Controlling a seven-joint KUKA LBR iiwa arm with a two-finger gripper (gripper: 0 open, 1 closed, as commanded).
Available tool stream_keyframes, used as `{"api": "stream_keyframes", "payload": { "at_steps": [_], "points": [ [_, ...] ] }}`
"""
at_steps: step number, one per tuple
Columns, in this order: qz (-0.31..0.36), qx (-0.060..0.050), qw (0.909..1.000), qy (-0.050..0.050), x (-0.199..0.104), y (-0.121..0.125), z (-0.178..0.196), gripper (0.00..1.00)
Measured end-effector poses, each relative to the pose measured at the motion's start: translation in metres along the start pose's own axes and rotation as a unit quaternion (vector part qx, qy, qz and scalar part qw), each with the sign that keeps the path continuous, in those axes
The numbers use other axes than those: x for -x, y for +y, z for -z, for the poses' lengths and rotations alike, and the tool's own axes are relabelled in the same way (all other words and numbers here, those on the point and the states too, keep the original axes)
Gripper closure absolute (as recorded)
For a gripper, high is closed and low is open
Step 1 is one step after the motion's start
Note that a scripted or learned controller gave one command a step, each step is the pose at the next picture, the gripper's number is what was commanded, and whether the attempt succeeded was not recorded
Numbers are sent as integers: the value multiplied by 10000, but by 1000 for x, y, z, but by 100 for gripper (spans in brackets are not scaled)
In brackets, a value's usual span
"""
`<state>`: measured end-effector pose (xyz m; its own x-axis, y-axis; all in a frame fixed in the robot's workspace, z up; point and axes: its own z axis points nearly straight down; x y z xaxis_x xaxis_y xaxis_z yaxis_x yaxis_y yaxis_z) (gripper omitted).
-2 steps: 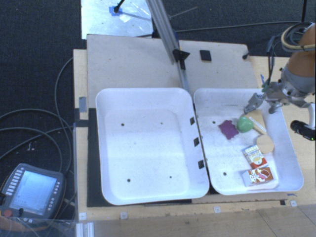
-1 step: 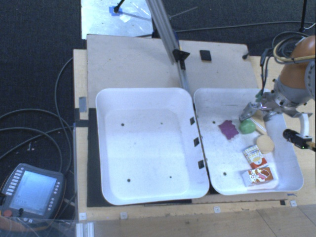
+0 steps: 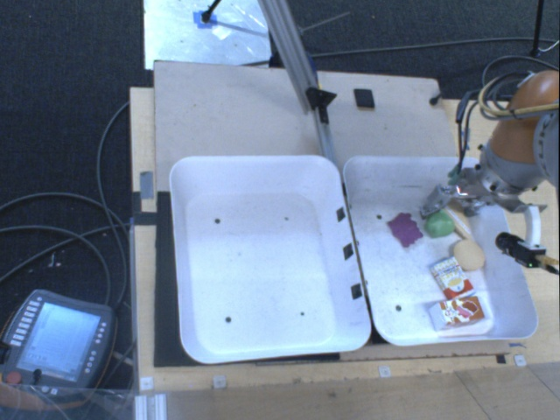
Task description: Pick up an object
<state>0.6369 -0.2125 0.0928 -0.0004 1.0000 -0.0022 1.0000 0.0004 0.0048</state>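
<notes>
1. We are looking down at a surface [image 3: 262,103] of pale board that is carrying two shallow white bins side by side.
2. The left bin [image 3: 188,191] is sitting to the left of the pair, its floor showing a few small dark dots.
3. The right bin [image 3: 372,269] is lying just beside it, the two rims meeting along a line of small black clips.
4. The arm [image 3: 525,121] is reaching in from the right, its orange band showing above the grey wrist.
5. The gripper [image 3: 451,201] is hanging over the upper right part of the right bin, just above the green object; we cannot tell how far it is parted, nor whether it is gripping anything.
6. A green object [image 3: 439,226] is lying in the right bin, directly beneath the gripper.
7. A purple object [image 3: 404,229] is lying just left of the green one, apart from it.
8. A beige rounded object [image 3: 470,255] is resting below and right of the green one.
9. A small red-and-white packet [image 3: 448,276] is lying just below the beige object.
10. A larger red packet [image 3: 458,311] is lying near the bin's lower right corner.
11. A handheld control pendant [image 3: 54,339] is resting at lower left, off the surface, with cables trailing from it.
</notes>
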Motion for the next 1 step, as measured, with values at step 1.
{"api": "stream_keyframes", "payload": {
  "at_steps": [1],
  "points": [
    [9,18,10000,-1,0,1,13,100]
  ]
}}
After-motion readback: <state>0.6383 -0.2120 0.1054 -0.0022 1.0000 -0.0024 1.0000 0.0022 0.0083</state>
